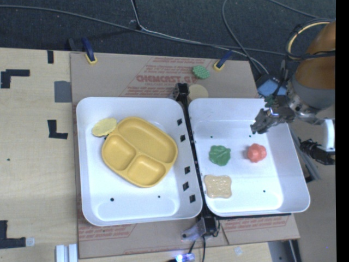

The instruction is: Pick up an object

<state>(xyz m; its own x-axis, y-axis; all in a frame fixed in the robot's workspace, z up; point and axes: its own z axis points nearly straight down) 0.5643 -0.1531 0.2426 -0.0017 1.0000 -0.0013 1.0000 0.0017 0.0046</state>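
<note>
Pincer (260, 125) hovers above the red toy (256, 153) (apart).

My arm, reaching in from the right

My grey arm comes in from the right edge, the orange band sitting above my wrist at the upper right. My wrist angles down and to the left, and my end effector (260, 123) hangs at its tip, dark and pointed toward the lower left. Cables loop around my upper wrist.
</note>
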